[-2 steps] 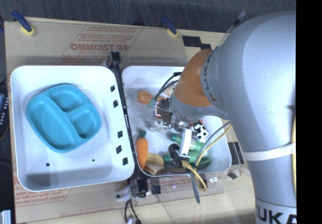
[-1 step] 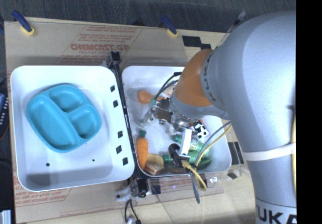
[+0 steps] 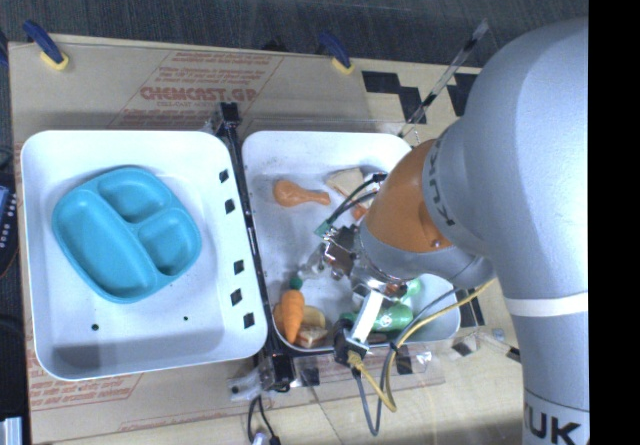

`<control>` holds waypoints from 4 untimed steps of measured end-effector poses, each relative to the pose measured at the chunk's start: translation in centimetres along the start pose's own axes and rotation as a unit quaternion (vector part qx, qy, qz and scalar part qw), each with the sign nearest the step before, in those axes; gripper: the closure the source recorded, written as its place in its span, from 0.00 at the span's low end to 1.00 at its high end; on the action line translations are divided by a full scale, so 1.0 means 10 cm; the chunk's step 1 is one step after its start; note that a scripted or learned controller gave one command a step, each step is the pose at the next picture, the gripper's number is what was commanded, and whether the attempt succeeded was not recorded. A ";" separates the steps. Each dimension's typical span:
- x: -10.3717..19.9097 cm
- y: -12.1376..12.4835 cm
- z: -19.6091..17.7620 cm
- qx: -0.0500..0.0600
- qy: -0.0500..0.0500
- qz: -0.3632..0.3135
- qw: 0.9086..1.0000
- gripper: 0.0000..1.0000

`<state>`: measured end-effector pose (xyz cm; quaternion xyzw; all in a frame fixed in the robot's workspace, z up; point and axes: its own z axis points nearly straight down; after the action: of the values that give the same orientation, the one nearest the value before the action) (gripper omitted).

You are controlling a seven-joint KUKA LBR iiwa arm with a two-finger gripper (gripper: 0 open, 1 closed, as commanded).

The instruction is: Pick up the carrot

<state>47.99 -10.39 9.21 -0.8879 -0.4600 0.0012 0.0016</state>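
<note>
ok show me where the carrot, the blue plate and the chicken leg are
carrot [image 3: 290,313], camera view, middle of its orange body.
blue plate [image 3: 92,233], camera view, floor of its long compartment.
chicken leg [image 3: 291,194], camera view, its thick end.

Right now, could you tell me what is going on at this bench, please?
The arm reaches in over the right bin, with its end effector low among the items there. The carrot lies at the bin's near edge, beside a pale item, apart from the end effector and not picked up. A tan, drumstick-shaped piece lies further back. The left bin holds a blue divided tray.
</note>
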 end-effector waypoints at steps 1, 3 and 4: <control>0.12 -0.06 -0.03 -0.007 0.005 0.274 0.962 0.00; 0.61 0.24 -1.02 0.002 0.002 0.361 0.932 0.00; 0.71 -0.57 -0.98 0.005 -0.002 0.312 0.950 0.00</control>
<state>47.46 -1.26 19.02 -0.9870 -0.1605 0.0061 0.0046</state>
